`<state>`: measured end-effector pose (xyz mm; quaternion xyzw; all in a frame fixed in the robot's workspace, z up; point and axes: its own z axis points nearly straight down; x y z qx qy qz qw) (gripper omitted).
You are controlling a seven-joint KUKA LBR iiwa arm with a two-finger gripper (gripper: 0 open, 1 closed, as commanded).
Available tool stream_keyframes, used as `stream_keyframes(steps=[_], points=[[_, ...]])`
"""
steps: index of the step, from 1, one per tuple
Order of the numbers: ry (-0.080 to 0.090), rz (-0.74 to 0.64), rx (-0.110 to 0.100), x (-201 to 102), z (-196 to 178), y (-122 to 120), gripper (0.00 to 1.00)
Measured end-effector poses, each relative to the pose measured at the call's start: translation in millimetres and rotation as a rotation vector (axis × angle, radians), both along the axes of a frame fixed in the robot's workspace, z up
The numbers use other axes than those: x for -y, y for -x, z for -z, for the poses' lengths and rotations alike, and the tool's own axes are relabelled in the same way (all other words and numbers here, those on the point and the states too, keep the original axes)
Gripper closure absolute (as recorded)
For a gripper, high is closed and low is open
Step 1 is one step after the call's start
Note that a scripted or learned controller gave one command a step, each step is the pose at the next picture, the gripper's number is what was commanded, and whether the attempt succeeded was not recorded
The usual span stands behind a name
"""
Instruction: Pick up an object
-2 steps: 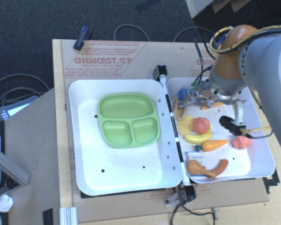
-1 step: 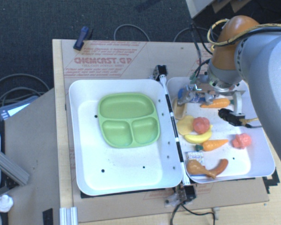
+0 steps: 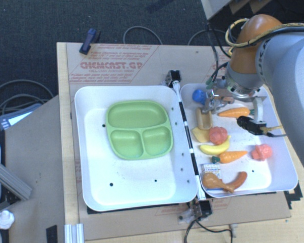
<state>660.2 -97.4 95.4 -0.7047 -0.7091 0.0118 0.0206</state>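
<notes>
My gripper point(image 3: 214, 99) hangs low over the far left part of the right bin point(image 3: 278, 178), under the orange-banded wrist point(image 3: 253, 34). A blue ball point(image 3: 198, 95) lies just left of it and an orange carrot point(image 3: 234, 112) just right of it. A tan block point(image 3: 205, 119) stands right below the gripper. Nearer the front lie a red ball point(image 3: 218, 134), a yellow banana point(image 3: 215, 148), a second carrot point(image 3: 231, 156), a pink lump point(image 3: 261, 152), a brown drumstick point(image 3: 217, 182) and a brown sausage point(image 3: 238, 178).
The left bin point(image 3: 91, 186) holds a green divided plate point(image 3: 139, 128). A black clip point(image 3: 174, 77) sits at the far end of the wall between the bins. A black part point(image 3: 251, 126) juts over the right bin beside the arm.
</notes>
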Motion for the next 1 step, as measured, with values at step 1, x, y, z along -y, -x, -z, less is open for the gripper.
stream_keyframes(steps=[1], points=[[0.012, 0.005, 0.045, -52.9, -89.6, 46.9, 1.00]])
